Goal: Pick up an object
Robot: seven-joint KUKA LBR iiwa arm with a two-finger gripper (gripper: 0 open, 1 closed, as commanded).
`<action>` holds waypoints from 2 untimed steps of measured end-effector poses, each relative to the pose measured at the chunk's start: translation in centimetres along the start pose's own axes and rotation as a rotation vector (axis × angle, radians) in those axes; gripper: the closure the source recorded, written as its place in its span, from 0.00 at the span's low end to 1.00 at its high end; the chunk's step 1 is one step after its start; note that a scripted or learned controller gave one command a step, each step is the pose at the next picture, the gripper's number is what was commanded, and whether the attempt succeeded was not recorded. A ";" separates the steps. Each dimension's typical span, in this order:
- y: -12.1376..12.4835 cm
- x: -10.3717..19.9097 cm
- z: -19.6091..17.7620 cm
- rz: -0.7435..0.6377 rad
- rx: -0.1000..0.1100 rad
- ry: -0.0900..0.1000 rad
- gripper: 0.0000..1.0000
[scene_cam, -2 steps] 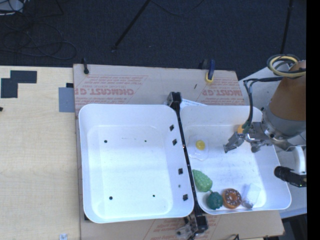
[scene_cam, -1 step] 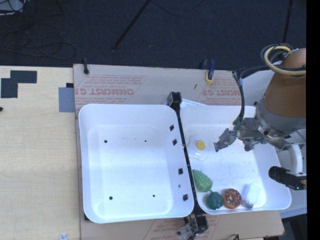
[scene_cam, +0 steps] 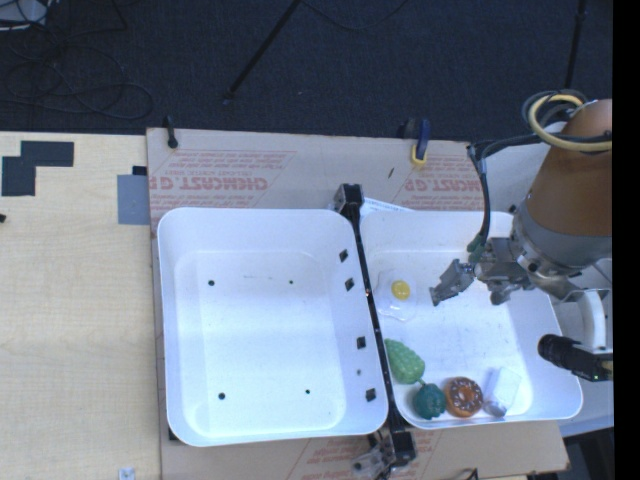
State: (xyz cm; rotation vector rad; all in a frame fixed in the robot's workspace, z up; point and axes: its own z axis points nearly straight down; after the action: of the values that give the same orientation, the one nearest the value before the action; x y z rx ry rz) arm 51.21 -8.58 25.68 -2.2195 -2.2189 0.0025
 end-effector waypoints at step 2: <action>13.6 -6.7 13.4 -0.002 -0.010 -0.006 0.00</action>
State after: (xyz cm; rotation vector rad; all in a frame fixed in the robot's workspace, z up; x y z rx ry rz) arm 64.78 -15.23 12.25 -2.2251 -2.2296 -0.0023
